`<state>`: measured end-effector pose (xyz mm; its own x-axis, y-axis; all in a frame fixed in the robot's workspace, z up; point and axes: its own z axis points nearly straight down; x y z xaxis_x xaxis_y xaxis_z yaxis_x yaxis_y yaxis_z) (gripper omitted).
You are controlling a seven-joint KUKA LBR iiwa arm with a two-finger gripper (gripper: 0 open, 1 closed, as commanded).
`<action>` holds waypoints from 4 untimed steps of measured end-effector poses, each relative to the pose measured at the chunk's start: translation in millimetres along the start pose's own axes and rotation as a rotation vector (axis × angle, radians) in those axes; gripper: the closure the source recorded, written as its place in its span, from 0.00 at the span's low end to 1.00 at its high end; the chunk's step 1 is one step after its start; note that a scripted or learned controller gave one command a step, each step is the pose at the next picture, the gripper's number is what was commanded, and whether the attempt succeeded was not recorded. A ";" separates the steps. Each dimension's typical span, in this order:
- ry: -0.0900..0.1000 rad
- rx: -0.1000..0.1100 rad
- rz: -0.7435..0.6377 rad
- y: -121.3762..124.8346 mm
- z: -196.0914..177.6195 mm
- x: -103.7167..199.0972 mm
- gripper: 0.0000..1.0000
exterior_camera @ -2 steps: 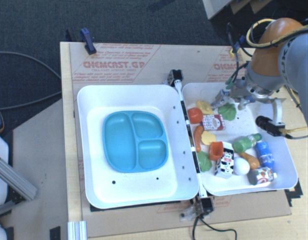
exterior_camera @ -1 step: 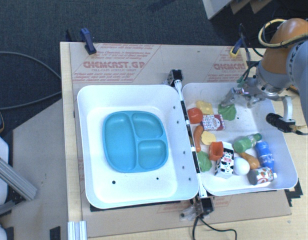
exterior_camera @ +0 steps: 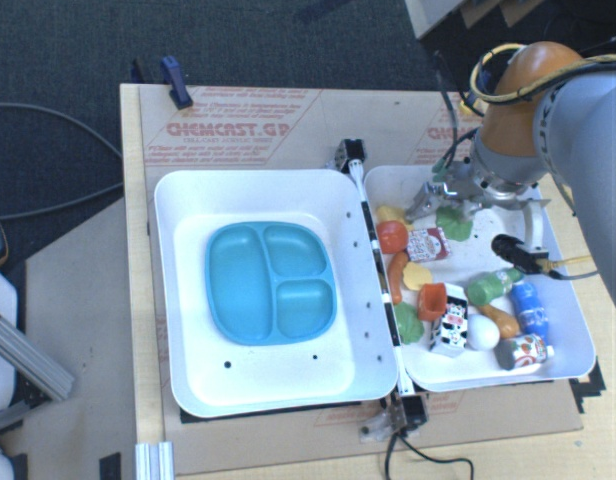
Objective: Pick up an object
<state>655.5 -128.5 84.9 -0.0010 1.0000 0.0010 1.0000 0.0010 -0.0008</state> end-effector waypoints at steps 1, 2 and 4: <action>-0.001 -0.002 0.000 0.5 -10.3 0.0 1.00; -0.001 -0.001 0.000 0.4 -10.1 0.0 0.00; -0.001 -0.003 0.000 0.9 -20.3 0.4 0.00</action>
<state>656.5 -128.2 105.2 -0.0015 1.0000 0.0002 1.0000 0.0015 0.0025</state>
